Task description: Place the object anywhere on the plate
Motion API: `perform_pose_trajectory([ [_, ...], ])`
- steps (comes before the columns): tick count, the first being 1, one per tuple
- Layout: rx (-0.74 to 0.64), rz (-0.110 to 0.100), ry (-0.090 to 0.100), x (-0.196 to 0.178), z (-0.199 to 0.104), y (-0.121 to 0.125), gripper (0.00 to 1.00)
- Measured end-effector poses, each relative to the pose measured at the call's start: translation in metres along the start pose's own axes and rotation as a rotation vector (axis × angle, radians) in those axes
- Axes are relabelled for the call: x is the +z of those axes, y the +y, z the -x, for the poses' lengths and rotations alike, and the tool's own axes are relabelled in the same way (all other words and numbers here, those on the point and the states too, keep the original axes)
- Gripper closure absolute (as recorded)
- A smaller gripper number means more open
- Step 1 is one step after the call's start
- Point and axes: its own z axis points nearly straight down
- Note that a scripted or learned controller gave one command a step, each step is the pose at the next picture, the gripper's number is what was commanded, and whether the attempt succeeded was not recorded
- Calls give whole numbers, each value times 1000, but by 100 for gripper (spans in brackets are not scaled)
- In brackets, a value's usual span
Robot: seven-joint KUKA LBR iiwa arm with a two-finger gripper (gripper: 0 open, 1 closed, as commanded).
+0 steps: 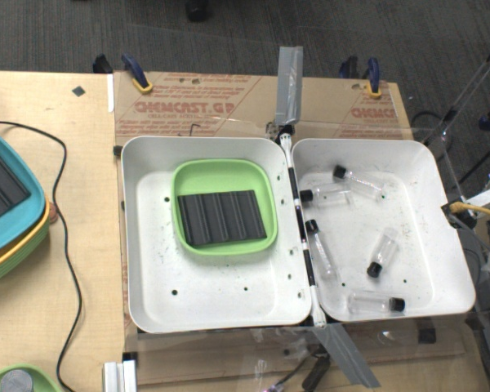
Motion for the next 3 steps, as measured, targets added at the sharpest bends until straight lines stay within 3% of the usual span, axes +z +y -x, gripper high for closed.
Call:
perform_pose_trajectory([
  [3, 1, 1, 1, 1, 0, 0, 0],
])
